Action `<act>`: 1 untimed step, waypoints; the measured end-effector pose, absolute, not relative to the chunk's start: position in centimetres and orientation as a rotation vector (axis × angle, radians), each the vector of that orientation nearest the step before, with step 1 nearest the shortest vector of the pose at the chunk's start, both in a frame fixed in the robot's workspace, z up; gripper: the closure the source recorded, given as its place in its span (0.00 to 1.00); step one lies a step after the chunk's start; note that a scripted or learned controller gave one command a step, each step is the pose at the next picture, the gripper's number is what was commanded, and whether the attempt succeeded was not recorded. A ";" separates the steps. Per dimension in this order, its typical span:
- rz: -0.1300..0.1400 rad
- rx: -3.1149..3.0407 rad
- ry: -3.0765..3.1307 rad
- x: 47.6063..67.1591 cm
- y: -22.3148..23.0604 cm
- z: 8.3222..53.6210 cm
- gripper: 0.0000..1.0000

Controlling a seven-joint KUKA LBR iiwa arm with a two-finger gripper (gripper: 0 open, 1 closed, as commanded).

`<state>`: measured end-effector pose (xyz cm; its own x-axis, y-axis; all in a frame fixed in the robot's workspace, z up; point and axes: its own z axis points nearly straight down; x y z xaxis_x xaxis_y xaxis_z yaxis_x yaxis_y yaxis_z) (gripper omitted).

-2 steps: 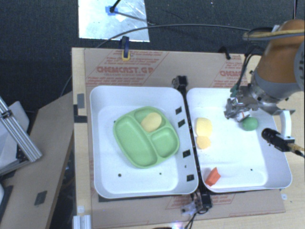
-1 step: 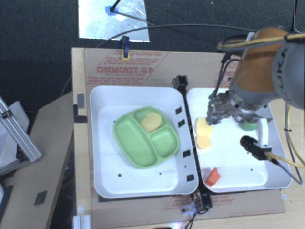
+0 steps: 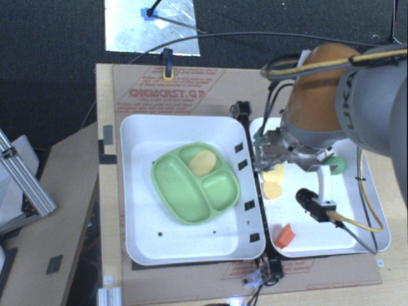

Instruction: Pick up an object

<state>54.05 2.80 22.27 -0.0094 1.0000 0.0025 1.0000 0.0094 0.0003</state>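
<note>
Currently my gripper (image 3: 273, 160) sits low in the right shallow white plastic bin (image 3: 363, 238), approx. over the pale yellow soft pieces (image 3: 273, 187); jaw state: cannot tell, wrist hides it. Candidates nearby: 1 orange wedge-shaped block (image 3: 284, 235), 1 small green round item (image 3: 336, 165). Left white bin (image 3: 143, 234) holds a green divided plastic plate (image 3: 191, 193) w/ 1 yellow lump (image 3: 203, 162). Status: no grasp confirmed; grip and lift remain.

A cardboard-topped bench (image 3: 172, 88) printed with red lettering carries two shallow white bins side by side. The left bin (image 3: 137, 171) touches the right bin (image 3: 357, 234) along a black-clipped seam.
</note>
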 end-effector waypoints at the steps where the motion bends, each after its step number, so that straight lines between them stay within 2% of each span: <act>1: -0.002 -2.209 -2.231 52.5 7.5 21.4 1.00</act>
